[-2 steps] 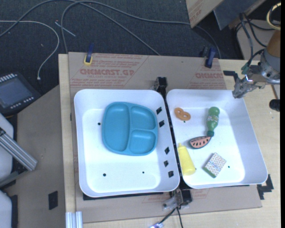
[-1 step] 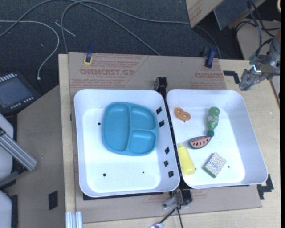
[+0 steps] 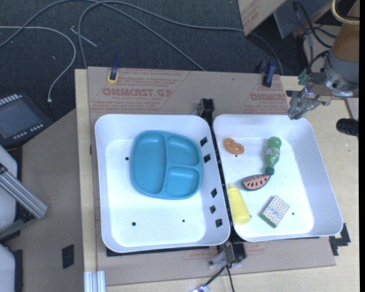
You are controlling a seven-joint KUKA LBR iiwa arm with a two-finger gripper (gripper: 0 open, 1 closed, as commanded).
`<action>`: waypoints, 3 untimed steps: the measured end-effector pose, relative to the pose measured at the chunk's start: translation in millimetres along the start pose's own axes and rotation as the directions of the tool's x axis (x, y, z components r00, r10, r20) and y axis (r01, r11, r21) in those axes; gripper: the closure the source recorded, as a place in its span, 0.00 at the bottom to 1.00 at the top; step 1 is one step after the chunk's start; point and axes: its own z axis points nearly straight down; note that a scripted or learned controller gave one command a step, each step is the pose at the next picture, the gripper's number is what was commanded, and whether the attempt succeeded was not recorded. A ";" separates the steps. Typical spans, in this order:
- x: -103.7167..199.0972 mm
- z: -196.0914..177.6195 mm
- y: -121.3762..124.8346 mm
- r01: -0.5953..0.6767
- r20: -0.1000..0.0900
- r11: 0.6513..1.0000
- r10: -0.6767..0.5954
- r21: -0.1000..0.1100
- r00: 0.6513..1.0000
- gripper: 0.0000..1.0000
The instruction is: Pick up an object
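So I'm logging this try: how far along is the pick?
Nothing looks done yet. The pretzel, green bottle, watermelon slice, yellow bottle and small box all lie in the right bin. The tool hangs above that bin's far rim, carrying nothing. The descent, grasp and lift remain.

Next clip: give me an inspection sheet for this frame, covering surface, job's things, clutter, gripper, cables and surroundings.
Surface: cardboard-topped bench bearing the left bin and the right bin side by side, with clamps at the back edge.
Job's things: right bin holds a pretzel, a green bottle, a watermelon slice, a yellow bottle along its left wall and a small patterned packet.
Clutter: blue divided plate in the left bin.
Gripper: gripper above the right bin's far corner, away from all the items.
Cables: white cables on the dark floor behind the bench.
Surroundings: a dark screen at left, a cardboard box at the top.
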 end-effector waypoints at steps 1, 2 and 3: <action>48.5 -2.8 -0.1 0.001 0.000 1.000 -0.001 0.000 1.000 1.00; 102.5 -2.5 2.2 0.001 0.000 1.000 -0.001 0.000 1.000 1.00; 146.7 2.0 -2.3 0.000 0.000 1.000 0.000 0.001 1.000 1.00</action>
